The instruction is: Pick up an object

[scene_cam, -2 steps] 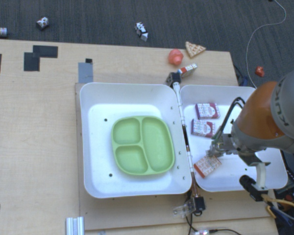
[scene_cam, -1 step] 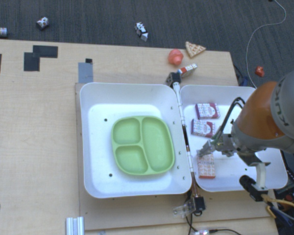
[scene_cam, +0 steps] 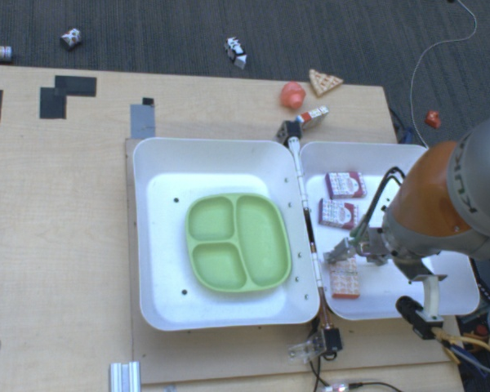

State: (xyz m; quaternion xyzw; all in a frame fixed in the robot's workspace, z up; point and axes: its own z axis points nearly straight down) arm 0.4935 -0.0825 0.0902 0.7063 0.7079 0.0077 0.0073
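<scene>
Below, flat red-and-white packet (scene_cam: 345,278), tool (scene_cam: 343,251) just above it, grip state unclear

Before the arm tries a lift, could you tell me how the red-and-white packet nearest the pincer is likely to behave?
The packet lies flat on the floor of the right bin, so it probably won't roll or tip. It looks thin and small, likely light. Being so low, it may slide away rather than lift when the pincer closes on it.

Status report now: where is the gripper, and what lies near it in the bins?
Gripper low in right bin, just above lowest red packet. Two more red packets behind it. Green tray in left bin, apart.
</scene>
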